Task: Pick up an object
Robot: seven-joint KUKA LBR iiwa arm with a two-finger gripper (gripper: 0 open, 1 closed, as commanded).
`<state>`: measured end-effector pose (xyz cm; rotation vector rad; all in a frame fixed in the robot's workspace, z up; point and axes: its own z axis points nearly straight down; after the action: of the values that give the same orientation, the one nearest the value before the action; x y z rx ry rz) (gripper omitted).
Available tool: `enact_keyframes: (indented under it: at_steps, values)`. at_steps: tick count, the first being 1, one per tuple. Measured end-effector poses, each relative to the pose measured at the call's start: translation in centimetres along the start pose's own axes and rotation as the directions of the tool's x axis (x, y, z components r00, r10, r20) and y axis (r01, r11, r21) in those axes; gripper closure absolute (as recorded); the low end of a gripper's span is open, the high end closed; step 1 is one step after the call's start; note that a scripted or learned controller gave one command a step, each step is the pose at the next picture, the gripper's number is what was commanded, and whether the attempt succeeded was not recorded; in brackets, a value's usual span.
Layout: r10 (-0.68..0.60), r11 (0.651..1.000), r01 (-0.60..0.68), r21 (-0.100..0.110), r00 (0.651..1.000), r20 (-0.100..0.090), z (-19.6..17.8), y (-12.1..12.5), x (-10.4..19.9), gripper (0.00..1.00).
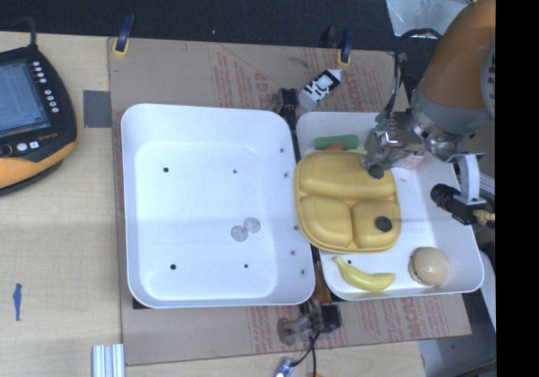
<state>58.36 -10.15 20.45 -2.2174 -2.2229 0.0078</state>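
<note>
Banana (364, 276), ball (429, 266) near; yellow tray (345, 200) under tool (376, 160).

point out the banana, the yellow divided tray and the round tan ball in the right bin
banana (364, 276), camera view, middle of its curved body near the bin's front edge
yellow divided tray (345, 199), camera view, on the ridge between its compartments
round tan ball (429, 266), camera view, centre of its top surface

- Wooden bench (59, 232), brown cardboard sheet (210, 72) laid flat on it.
- Two white bins (143, 199) side by side on cardboard.
- Orange-rimmed control pendant (29, 119) at left edge.
</note>
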Motion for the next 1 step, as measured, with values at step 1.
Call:
enact_keyframes:
  at_steps: [1]
  values:
    - [-0.002,1.0,0.002,0.002,1.0,-0.001,5.9,2.11,-3.7,1.0]
